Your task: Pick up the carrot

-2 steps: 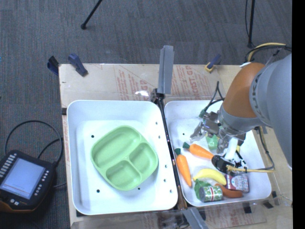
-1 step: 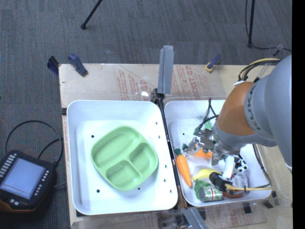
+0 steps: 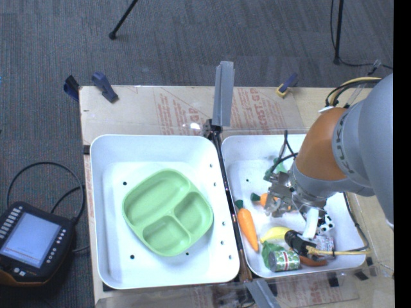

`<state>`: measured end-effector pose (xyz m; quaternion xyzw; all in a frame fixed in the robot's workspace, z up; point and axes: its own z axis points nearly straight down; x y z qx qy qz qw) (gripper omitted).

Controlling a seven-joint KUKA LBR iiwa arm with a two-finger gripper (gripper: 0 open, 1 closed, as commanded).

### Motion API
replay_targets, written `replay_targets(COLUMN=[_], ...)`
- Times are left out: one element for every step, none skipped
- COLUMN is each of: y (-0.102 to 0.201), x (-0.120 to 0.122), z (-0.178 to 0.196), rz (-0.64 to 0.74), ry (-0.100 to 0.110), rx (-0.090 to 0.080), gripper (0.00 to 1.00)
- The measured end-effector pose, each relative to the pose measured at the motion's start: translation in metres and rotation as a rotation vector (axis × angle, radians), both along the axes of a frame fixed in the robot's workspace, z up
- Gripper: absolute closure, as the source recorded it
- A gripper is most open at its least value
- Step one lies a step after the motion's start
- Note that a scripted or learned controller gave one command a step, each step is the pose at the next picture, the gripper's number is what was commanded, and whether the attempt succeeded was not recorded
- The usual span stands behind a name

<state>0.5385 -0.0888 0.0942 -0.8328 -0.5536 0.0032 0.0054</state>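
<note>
Far left on the desk, in the left bin (image 3: 103, 172): a green divided plate (image 3: 168, 212), no part of the job.

Past the divider, in the right bin (image 3: 257, 143), close along its left wall: the carrot (image 3: 247, 228), lying flat, thick end with a green stub (image 3: 239, 205) toward the far side, tip toward the near edge. Bright orange, smooth, tapered, toy-like by the look; probably light and a little slippery to pinch.

Just beside its tip, to the right: a yellow banana (image 3: 276, 234) and a green can (image 3: 281, 259).

Further right, the gripper (image 3: 277, 196), low in the same bin, beside the carrot rather than above it, and apart from it. Next to it, a small orange scrap (image 3: 264, 199), too small to name. Jaws released or clenched: cannot tell.

Judged from this: carrot not yet lifted, nothing seen grasped. Left to do: centring over the carrot, closing across its width, raising it clear of the wall and the neighbours.
</note>
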Motion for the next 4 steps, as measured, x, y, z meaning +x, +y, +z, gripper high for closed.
replay_targets(y=[0.037, 0.037, -0.032, -0.037], x=[0.021, 0.021, 0.011, 0.023], z=[0.135, 0.135, 0.017, -0.008], rz=[0.349, 0.348, 0.360, 0.576], ry=[-0.009, -0.009, -0.006, -0.007], rx=[-0.002, -0.002, 0.000, 0.002], gripper=[1.00, 0.00, 0.00, 0.00])
